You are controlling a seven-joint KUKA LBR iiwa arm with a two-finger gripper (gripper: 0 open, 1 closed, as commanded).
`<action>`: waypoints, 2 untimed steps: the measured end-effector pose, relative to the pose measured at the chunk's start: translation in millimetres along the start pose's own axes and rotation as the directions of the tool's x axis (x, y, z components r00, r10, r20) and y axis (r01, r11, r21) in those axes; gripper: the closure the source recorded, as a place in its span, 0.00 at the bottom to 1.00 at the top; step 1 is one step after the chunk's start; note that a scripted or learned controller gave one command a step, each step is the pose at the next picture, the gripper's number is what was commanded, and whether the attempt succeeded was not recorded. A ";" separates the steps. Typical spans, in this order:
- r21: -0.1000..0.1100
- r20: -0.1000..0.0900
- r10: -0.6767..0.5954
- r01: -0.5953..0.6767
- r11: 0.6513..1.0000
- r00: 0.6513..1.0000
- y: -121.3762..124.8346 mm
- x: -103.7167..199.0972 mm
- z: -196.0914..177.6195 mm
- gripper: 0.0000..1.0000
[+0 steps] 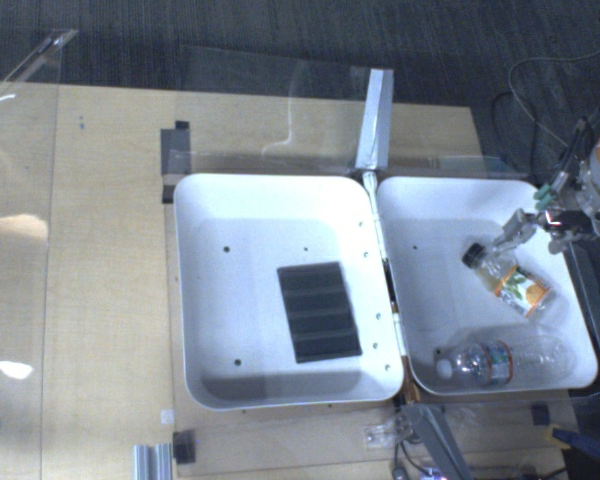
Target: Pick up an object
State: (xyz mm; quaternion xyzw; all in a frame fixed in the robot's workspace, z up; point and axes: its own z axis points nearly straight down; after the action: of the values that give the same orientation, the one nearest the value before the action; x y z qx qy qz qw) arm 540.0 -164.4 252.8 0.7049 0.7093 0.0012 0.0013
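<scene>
In the smooth white right bin, the metal gripper, finger state unclear, hovers just beside a clear crinkled plastic bottle with an orange label.

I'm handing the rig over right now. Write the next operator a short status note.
Claw: low over the right bin, at the small bottle with the orange label; grip state unclear.
Clear water bottle: lying on its side at the right bin's near edge.
Dark ribbed block: flat in the left bin.
Done: nothing visibly lifted.
Left: secure one object and raise it.
</scene>
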 end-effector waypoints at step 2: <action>-0.008 0.002 0.026 -0.026 1.000 1.000 40.6 -36.3 164.8 0.00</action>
State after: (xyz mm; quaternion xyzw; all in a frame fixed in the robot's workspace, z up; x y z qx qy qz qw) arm 581.4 -200.4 88.2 0.7140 0.7001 0.0031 0.0049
